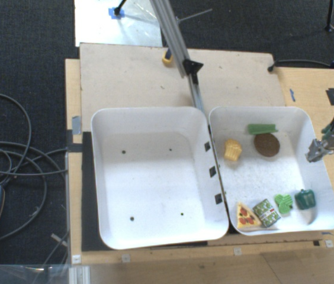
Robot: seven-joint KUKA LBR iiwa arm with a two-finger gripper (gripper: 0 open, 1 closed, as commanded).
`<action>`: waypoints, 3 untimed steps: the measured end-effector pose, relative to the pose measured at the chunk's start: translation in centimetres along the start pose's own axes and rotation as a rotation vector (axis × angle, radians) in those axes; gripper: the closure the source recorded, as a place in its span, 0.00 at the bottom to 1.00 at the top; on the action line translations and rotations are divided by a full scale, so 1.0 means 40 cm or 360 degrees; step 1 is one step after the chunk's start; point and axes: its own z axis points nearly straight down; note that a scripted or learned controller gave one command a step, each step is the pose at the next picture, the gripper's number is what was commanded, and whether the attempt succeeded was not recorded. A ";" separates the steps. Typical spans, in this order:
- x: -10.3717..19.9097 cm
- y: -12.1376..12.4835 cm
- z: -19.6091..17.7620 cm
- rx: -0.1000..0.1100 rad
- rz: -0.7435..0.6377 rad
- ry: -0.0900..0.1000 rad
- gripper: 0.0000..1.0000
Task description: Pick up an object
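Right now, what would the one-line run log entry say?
phase: approach | gripper: over right bin right rim, nothing visibly held | objects: seven in right bin | left bin: no objects

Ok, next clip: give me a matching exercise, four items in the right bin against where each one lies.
Things:
1. corn
2. pizza slice
3. green pepper
4. brown disc

Places:
A. near corner by the divider
B. just below the green block
C. near edge, toward the arm's side
D. beside the divider, mid-bin

Pairs: 1-D, 2-A, 3-C, 4-B
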 end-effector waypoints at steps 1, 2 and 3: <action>0.136 0.038 -0.027 0.0004 -0.0009 0.0006 1.00; 0.267 0.070 -0.050 0.0006 -0.0010 0.0008 1.00; 0.387 0.098 -0.017 0.0010 -0.0008 0.0008 1.00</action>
